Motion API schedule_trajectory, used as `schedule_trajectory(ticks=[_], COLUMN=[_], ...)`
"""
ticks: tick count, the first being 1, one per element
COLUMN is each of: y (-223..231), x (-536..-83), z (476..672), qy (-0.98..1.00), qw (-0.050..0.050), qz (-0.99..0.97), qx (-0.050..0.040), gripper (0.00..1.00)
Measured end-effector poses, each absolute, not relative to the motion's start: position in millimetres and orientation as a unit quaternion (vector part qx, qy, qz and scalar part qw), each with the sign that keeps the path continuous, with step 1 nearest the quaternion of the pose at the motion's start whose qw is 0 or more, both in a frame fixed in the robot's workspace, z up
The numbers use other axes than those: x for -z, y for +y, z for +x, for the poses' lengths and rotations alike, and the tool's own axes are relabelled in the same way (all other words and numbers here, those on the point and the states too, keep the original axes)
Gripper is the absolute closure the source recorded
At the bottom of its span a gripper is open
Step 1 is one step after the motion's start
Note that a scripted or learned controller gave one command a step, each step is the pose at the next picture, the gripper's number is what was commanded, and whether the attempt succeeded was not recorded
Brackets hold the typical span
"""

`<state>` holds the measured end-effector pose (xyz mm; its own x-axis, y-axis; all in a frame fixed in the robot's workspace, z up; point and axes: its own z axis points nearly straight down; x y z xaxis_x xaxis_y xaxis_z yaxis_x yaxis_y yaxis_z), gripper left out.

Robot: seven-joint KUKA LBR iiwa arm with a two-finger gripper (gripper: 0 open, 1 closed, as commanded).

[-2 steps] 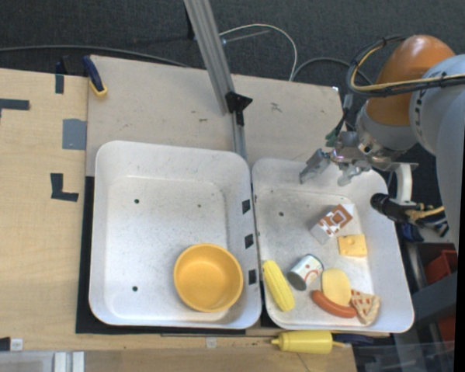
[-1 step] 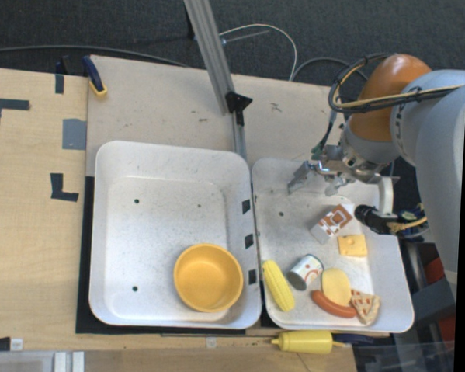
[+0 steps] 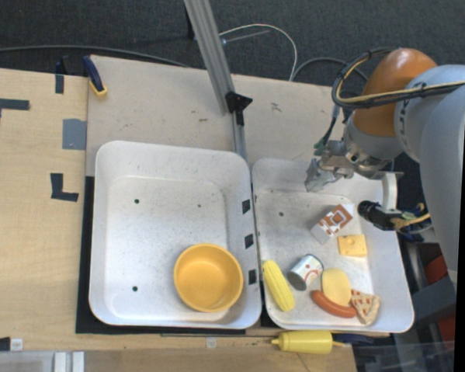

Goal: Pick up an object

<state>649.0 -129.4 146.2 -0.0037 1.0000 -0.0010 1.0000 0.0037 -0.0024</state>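
the left bin [image 3: 132,176] held a yellow bowl [image 3: 207,277] in its near right corner, well left of the corn. in the right bin [image 3: 283,193], the corn [image 3: 278,285] lay along the left wall. just right of it sat a small can [image 3: 306,271], then a sausage [image 3: 333,304], a pizza slice [image 3: 365,305] and a cheese block [image 3: 352,245]. a little box [image 3: 334,221] stood up and right of the corn. the gripper [image 3: 323,177] hung over the far edge, beyond the box, touching nothing; whether it was apart or together could not be told. a mustard bottle [image 3: 306,341] lay on the bench below the corn.
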Motion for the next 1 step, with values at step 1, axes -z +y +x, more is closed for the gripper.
schedule_trajectory(ticks=[1], y=[-130.0], x=[-208.2], z=[644.4], qy=[-0.708], qw=[-0.002], qz=[-0.707], qx=[0.0013], gripper=[1.00])
